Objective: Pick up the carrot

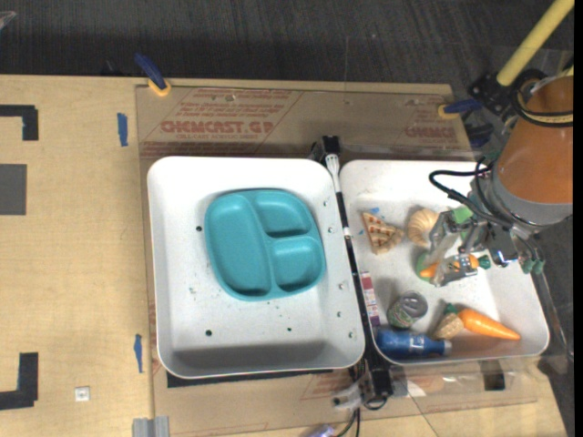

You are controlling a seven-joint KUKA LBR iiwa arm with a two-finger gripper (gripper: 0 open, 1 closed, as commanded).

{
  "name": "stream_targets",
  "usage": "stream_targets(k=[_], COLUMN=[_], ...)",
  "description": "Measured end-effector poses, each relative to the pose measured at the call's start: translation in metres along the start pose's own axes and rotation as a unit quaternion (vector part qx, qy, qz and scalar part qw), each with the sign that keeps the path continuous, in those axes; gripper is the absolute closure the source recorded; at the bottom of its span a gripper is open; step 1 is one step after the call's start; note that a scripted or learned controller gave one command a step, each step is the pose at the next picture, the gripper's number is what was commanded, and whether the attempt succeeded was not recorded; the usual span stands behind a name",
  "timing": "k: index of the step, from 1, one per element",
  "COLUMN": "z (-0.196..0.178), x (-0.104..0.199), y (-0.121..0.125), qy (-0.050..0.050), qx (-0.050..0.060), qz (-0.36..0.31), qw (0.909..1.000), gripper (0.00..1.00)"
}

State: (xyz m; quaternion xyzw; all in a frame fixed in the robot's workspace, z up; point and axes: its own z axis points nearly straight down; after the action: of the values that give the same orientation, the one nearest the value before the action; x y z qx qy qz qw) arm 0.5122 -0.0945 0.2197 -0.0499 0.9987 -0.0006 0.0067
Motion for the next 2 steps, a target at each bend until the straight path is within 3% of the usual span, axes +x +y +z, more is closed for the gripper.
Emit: stream_targets(k=[1, 2], z=[-0.0342, -0.0336], x=[-0.0127, -0.0123], y=[0.0570, 0.0562], qy=[0.001, 0.002], qx=[-0.001, -0.001], qz=[0.066, 0.066], qw=[0.9978, 0.9978], gripper=[1.00, 0.00])
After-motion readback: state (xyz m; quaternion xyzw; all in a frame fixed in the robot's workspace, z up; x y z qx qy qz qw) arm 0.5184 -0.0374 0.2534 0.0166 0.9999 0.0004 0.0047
